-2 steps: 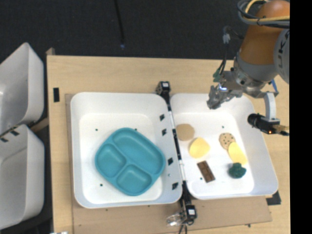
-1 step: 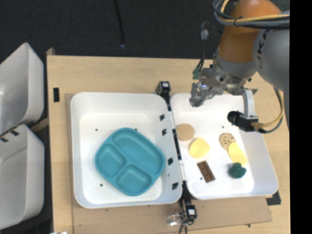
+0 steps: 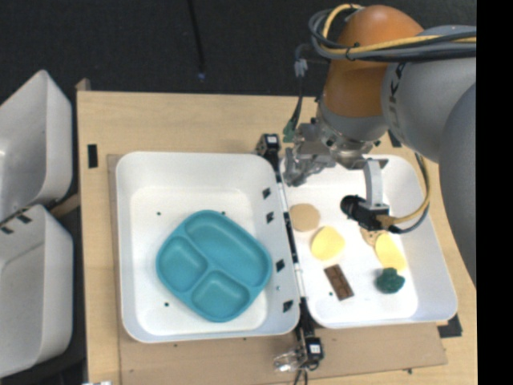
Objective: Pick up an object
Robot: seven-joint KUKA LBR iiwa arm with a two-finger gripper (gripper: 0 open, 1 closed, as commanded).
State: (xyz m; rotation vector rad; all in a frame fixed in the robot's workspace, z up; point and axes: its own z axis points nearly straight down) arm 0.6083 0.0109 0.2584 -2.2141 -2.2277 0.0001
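Just beside the end effector (image 3: 298,169), grip state unclear: tan round disc (image 3: 304,216).

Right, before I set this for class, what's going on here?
A grey robot arm with an orange band reaches over the right white bin, its pincer near that bin's upper left corner. In the bin lie a tan round disc, two yellow rounded pieces, a brown rectangular bar and a small dark green lump. The left white bin holds a teal divided plate. Nothing looks lifted yet.
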